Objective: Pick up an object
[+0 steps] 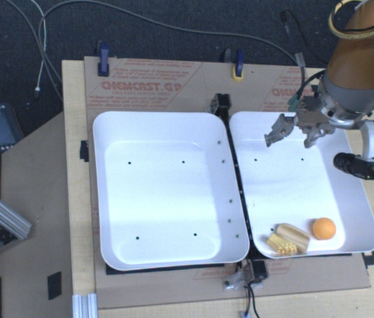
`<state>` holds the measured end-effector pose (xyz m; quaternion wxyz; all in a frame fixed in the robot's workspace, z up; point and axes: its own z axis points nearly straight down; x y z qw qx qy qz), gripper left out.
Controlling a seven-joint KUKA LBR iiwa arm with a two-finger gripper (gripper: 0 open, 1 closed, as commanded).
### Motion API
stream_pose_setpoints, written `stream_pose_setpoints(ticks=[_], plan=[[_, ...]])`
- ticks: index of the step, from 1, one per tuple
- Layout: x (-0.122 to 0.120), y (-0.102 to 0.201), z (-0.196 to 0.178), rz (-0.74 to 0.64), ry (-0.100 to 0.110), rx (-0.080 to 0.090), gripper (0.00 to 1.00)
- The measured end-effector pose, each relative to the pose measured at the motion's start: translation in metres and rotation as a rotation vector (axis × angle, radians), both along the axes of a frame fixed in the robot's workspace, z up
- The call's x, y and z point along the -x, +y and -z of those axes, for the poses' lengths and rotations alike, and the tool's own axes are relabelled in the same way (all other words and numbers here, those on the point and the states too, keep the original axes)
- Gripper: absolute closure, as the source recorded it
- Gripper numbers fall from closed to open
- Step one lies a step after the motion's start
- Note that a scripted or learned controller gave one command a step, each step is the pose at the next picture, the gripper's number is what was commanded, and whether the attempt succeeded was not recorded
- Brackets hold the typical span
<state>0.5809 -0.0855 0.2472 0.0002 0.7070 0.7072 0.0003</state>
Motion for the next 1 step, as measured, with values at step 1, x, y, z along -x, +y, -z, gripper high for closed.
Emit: stream_pose_setpoints(ticks=[1], plan=[[0.0596,0.1518,0.0479,-0.013,0.006,-0.003,0.0]])
